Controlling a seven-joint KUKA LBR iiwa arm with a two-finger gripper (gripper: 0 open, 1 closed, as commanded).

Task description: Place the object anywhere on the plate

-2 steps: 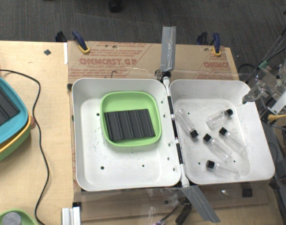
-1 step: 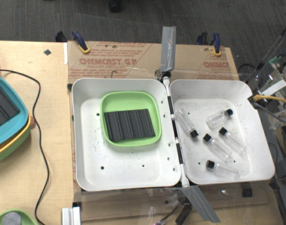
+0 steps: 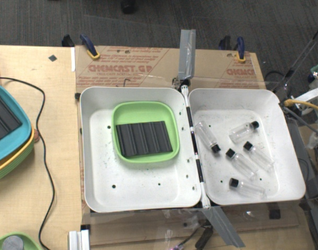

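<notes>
Five clear plastic vials with black caps (image 3: 241,155) lay scattered in the right white bin (image 3: 286,139). At nine o'clock, the square green plate (image 3: 144,112) held a ribbed black mat (image 3: 145,138) in the left white bin (image 3: 96,155).

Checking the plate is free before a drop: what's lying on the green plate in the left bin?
A dark ribbed mat lies flat on the green plate, covering most of its floor. Whatever is beneath the mat is hidden. The clear vials sit in the right bin.
</notes>
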